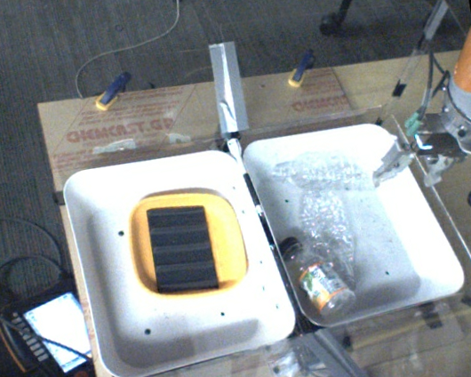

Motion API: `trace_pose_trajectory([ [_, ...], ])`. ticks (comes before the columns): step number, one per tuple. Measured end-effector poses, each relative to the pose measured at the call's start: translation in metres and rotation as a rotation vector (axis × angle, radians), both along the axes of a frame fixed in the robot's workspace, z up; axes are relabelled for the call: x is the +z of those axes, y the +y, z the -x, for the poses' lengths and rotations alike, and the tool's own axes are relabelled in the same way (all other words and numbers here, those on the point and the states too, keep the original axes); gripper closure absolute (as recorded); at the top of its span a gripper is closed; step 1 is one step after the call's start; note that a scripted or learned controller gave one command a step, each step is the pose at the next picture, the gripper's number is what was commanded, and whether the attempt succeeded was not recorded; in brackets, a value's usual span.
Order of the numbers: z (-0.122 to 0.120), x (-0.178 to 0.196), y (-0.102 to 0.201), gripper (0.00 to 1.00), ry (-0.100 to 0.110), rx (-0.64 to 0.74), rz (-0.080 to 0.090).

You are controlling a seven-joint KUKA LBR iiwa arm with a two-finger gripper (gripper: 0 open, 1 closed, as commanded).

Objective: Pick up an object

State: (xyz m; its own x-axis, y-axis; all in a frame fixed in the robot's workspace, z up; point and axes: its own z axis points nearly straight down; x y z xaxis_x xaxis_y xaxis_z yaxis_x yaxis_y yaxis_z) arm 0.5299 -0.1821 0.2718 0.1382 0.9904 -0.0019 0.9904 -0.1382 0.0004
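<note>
Viewed from above at a slant: two shallow white bins side by side on a counter (73,135) of brown board. End effector (393,162) at the upper right corner of the right bin (429,262), reaching in from the right beneath the grey wrist and orange band of the arm (470,87); fingers too small and blurred to tell whether open or closed, and nothing seen between them. Just left of the end effector, inside the same bin, a crumpled sheet of clear plastic wrap (322,190) running from the bin's upper middle down toward its lower left. Below and left of the end effector, well apart from it, a clear plastic bottle (319,278) lying on its side, dark cap toward the bin divider, orange-and-green label toward the front wall. Far to the left, in the left bin (102,252), a yellow-orange rounded tray (229,229) carrying a black ribbed block (181,249). Beyond the bins, two blue-and-yellow clamps (112,91) on the rear edge of the counter.
</note>
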Motion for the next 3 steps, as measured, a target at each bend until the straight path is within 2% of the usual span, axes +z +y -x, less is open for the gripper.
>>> trace_pose_trajectory([
  [1,-0.023,-0.013,-0.010,0.00,0.003,-0.226,-0.001],
  [2,0.004,-0.041,-0.004,0.00,0.003,-0.268,0.001],
  [3,0.046,0.008,0.020,0.00,0.002,-0.242,-0.002],
])
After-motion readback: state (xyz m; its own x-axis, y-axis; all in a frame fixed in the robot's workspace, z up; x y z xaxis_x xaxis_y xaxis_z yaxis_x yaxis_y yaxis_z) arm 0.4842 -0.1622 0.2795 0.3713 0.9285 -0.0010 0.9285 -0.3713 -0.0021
